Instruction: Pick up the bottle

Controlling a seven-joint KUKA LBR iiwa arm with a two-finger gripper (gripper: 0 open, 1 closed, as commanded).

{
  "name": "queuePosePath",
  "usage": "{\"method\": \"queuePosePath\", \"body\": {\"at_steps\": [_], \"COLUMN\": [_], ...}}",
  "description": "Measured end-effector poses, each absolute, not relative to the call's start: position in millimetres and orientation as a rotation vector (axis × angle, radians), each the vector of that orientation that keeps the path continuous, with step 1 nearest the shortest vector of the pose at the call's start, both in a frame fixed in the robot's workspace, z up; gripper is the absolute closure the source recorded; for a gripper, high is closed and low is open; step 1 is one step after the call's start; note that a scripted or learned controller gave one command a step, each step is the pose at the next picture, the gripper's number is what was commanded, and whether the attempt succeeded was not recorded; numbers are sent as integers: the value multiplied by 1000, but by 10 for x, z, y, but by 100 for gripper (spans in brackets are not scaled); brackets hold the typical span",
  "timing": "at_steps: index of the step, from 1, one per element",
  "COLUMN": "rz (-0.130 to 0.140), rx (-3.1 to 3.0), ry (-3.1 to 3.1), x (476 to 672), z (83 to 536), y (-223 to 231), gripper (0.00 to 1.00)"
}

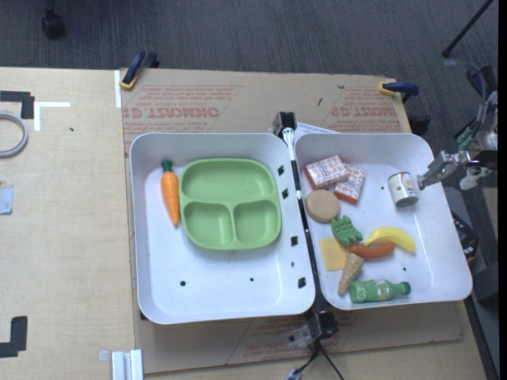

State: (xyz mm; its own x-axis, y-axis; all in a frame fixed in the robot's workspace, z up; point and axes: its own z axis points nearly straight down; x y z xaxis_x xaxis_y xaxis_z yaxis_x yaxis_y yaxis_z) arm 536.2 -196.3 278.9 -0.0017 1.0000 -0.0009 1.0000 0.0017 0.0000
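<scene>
While the end effector (434, 174) sits near the right bin's (444, 271) far right rim, grip state unclear, the green bottle (379, 290) lies sideways at the near edge; approach across its narrow width, clear of the cone (350, 271).

carrot (170, 196) beside green plate (231, 204)
</scene>
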Motion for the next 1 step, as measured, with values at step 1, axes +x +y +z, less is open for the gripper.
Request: {"method": "queuePosePath", "body": {"at_steps": [1], "rz": [-1], "rx": [2215], "ry": [2225], "x": [5369], "z": [2886], "y": [-1965], "gripper": [100]}}
